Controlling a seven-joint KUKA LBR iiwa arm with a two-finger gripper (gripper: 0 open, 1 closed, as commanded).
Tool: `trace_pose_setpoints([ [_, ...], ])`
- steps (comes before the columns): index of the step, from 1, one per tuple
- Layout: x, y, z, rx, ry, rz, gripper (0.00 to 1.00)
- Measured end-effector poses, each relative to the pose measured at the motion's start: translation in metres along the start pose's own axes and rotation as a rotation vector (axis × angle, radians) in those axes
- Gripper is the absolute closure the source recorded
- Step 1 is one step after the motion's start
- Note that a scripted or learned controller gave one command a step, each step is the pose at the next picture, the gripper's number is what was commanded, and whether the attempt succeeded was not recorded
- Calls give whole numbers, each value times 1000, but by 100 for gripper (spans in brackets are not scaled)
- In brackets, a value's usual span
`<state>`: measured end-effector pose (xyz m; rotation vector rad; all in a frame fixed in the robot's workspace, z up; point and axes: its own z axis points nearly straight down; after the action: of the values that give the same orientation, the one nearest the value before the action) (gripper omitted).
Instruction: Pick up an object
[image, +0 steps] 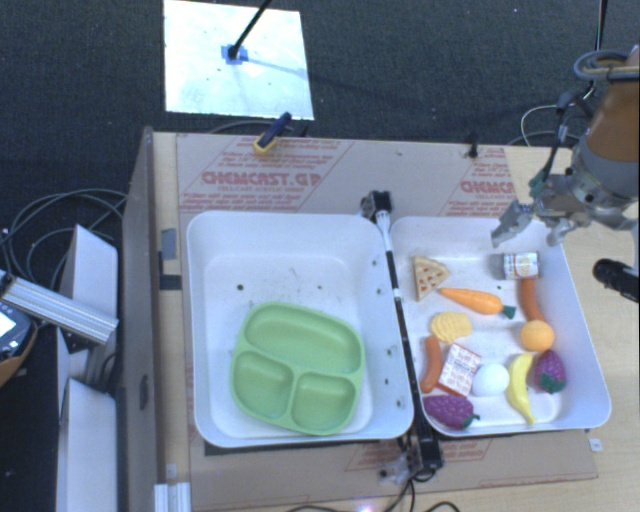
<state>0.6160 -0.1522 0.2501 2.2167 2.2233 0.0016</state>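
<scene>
White bin (585, 395) holds pointed orange carrot (472, 298).

The arm (608, 120) reaches in from the right edge of the camera view, its grey body bent downward and the orange band sitting just above the wrist. The gripper (532, 222) hangs below, tilted toward the left. Its two fingers (508, 224) appear spread apart with nothing between them, though the slanted view makes the gap hard to judge.
</scene>
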Motion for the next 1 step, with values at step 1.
trace_pose_setpoints([
  [1,49,-43,92,3,1,-1,0],
])
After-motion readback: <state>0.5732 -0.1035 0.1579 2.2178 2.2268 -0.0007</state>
